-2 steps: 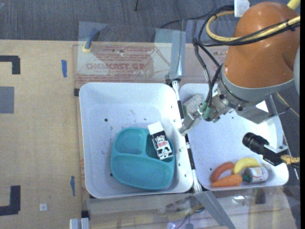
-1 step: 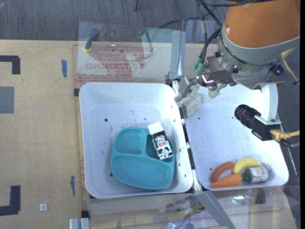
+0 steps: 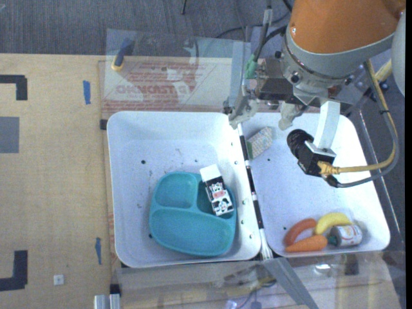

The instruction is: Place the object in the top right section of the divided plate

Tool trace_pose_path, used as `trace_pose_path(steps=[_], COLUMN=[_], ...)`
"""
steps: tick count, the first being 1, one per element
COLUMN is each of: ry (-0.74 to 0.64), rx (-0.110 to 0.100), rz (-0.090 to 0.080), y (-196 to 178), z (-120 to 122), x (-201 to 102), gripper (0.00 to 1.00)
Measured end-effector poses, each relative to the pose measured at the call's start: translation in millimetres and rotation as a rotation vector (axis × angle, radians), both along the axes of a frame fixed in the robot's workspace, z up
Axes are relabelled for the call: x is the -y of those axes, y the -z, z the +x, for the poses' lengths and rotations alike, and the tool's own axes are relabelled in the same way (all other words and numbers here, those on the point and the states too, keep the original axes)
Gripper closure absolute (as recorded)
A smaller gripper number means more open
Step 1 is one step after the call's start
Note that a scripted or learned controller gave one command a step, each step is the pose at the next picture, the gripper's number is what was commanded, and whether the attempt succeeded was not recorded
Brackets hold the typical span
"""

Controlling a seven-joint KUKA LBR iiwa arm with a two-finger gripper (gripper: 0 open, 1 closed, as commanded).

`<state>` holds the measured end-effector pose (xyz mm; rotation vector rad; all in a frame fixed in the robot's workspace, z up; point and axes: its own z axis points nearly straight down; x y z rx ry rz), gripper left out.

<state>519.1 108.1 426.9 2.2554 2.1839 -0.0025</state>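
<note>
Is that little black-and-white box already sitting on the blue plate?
Yes, the box lies in the top right section of the plate, in the left bin.

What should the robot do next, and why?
Probably lift away and stop. The small box already lies in the top right section of the teal divided plate in the left bin, and the hand is up near the bins' top edge, apart from the box. The task looks done, so reaching in again could knock the box out.
</note>
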Motion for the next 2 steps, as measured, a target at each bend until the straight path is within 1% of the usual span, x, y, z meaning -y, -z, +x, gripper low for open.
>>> trace_pose_path(steps=[1,2], ry=[0.160,0.641], rx=[0.000,0.000], rz=[0.001,0.000], y=[14.7,-6.5], z=[50.3,41.7], x=[-51.9,-31.6], gripper=[0.00,0.00])
